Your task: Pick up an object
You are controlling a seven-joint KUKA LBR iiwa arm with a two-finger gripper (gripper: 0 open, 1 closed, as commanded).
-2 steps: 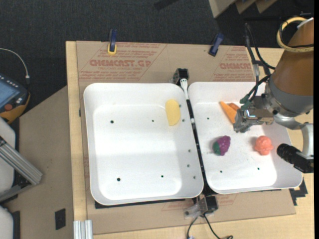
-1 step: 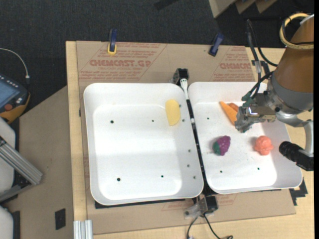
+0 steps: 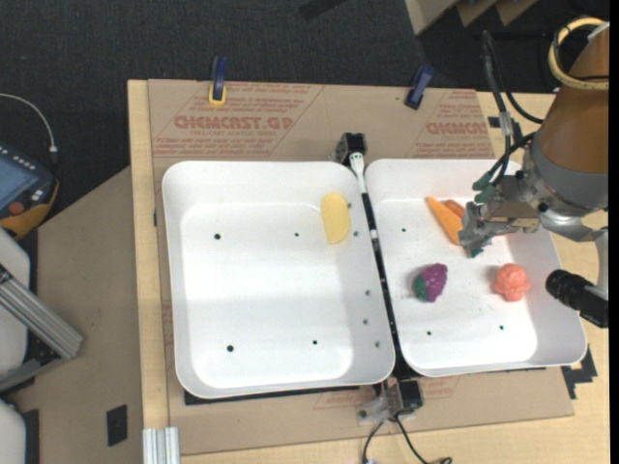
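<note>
Over the right bin (image 3: 542,351), the gripper (image 3: 473,243) is hanging low beside an orange carrot-shaped piece (image 3: 445,215), which is lying just to its left near the bin's back edge. Whether anything is sitting between the tips I cannot tell, since the wrist is blocking the view. A purple lump (image 3: 431,281) is lying near the bin's middle, and a pink-orange lump (image 3: 512,281) is sitting to its right, well apart from it. In the left bin (image 3: 193,211), a pale yellow piece (image 3: 335,218) is resting close to the back right corner.
</note>
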